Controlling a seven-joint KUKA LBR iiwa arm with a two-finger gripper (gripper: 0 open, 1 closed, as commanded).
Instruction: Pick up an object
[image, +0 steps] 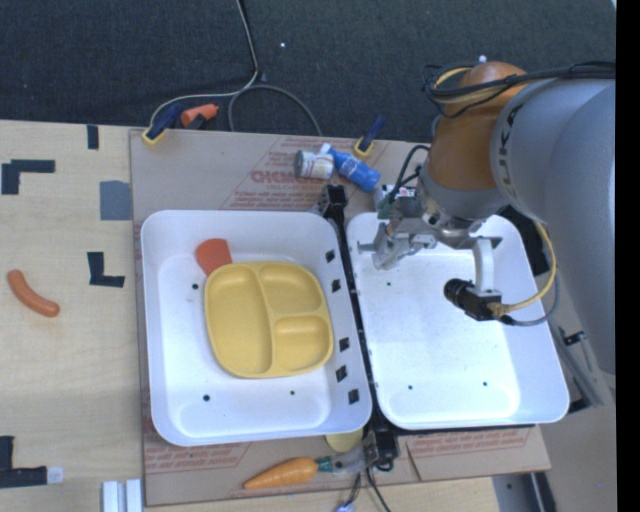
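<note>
A yellow divided plate (268, 318) lies in the left bin (165, 400). A small orange-red piece (212, 254) pokes out from under the plate's far left edge. My gripper (390, 250) hangs over the far left corner of the right bin (450, 400), close to the wall between the two bins. Nothing shows under or in it. The grey arm with its orange band (470, 150) rises behind it to the right.
A black cable fitting (472, 298) hangs from the wrist over the right bin. Outside the bins lie a toy carrot (283, 473) at the front, a sausage (33, 293) far left, and a blue and white bottle (338, 165) at the back.
</note>
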